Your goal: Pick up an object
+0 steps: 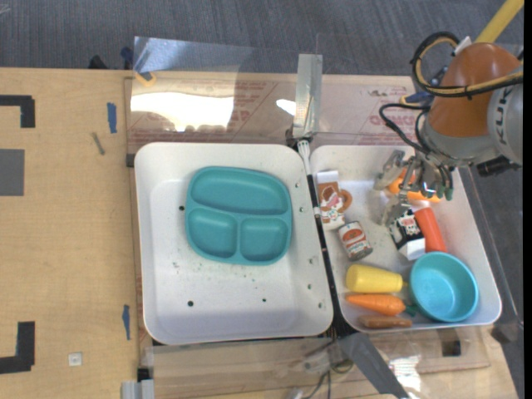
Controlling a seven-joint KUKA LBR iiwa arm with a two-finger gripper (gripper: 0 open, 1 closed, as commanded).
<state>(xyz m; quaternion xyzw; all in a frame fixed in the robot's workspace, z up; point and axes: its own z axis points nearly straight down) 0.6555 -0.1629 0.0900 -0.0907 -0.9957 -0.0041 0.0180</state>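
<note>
We see the gripper (407, 191) low over the back of the right bin (486, 260), reaching in from the right. Whether it is clamped on anything we cannot tell, since its metal parts blur together with the orange bits beneath.

The likely targets crowd that bin: an orange tube (431, 229) and a small black-and-white bottle (406, 229) lie just below the gripper, touching each other. Further left sit a can (355, 240) and a carton (331, 198). Toward the front lie a yellow piece (373, 279), a carrot (378, 303) and a blue bowl (443, 286). The left bin (158, 248) holds a teal tray (238, 214).

What worries us is the clutter. The tube and bottle lie so close that a descent between them could pinch both, or nudge one aside and catch neither. The tube looks round and smooth, so we judge it could roll or squirt out of a closing grip. A pad landing on top of the bottle could simply press it into the bin floor. The bin's back wall is near, so a small offset might bring the gripper against it
</note>
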